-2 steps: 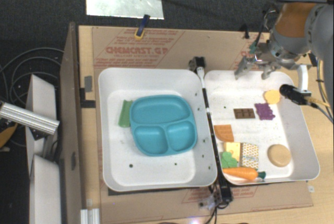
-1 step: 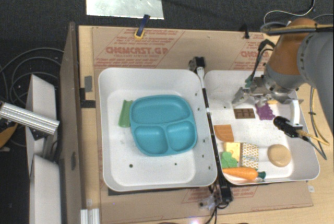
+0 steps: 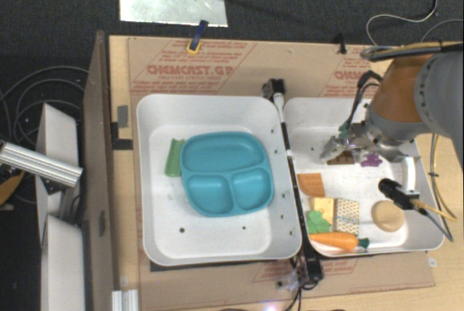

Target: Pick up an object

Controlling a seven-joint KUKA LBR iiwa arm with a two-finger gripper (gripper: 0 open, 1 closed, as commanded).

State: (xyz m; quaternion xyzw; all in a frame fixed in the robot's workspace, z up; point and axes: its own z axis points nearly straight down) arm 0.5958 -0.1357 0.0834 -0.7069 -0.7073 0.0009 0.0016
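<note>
Fingers: the fingers (image 3: 328, 153) of the gripper (image 3: 338, 155) look parted, tips down close to the floor of the right bin (image 3: 319, 121), and nothing shows between them.
Progress: by this view no object is picked up yet. Closing on something and lifting it are both left to do.
Near edge, right bin: a toy carrot (image 3: 335, 241) lies along the front wall. Just behind it sit a green piece (image 3: 317, 221), a yellow block (image 3: 322, 208) and a patterned packet (image 3: 347, 214), with a tan round lump (image 3: 388, 217) to their right.
Mid right bin: an orange square (image 3: 310, 184) lies near the divider. A small purple object (image 3: 371, 159) sits just beside the gripper, apart from its tips, and is probably the closest candidate.
Left bin (image 3: 217, 114): holds a blue divided plate (image 3: 226, 173), with a green strip (image 3: 172, 157) against its left side.
Far, writing: the cardboard (image 3: 239, 56) under the bins carries red print reading "CHEMCAST GP", repeated in part farther right.
</note>
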